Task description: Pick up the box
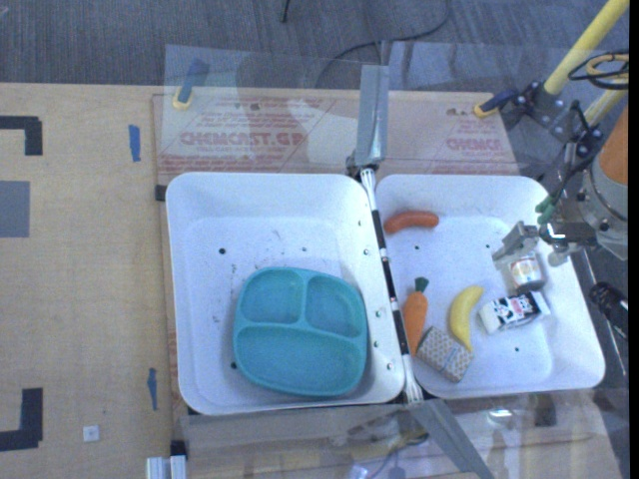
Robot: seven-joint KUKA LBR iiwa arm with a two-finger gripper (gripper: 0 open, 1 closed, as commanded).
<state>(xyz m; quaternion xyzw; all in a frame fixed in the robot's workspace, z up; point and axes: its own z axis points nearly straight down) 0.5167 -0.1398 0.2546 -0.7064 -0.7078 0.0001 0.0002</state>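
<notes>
The box (513, 310), a small white carton with dark print too small to read, lies flat in the right bin (584, 362), long axis running left-right and tilted slightly up to the right. Just left sits a curved yellow banana (462, 314); a carrot (414, 312) and speckled sponge (443, 352) lie beyond. The hand (523, 267) hovers just above the box; its state I cannot tell. Faded red lettering marks the table's (70, 297) clear sheet (245, 133).
</notes>
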